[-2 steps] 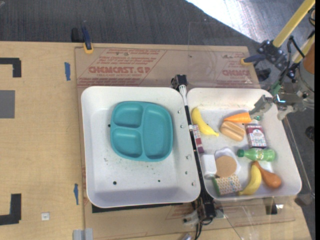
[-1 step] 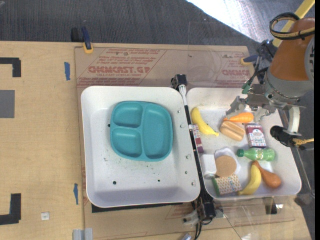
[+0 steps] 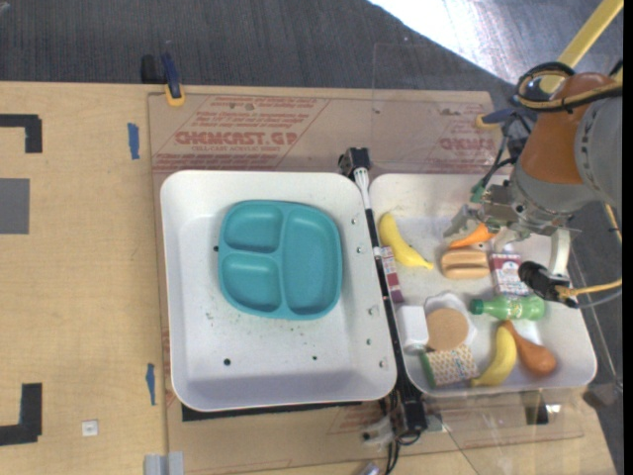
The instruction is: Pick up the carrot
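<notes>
A pale wooden worktop [image 3: 79, 265] fills the left and lower part of the view, carrying a brown cardboard sheet [image 3: 247, 132] printed with red lettering, a few strips of blue tape [image 3: 133, 141] and black angular marks [image 3: 24, 133] near its left edge. Beyond its far edge lies dark grey carpeted floor [image 3: 247, 18], crossed at the upper right by a bright wedge of light [image 3: 445, 13].
</notes>
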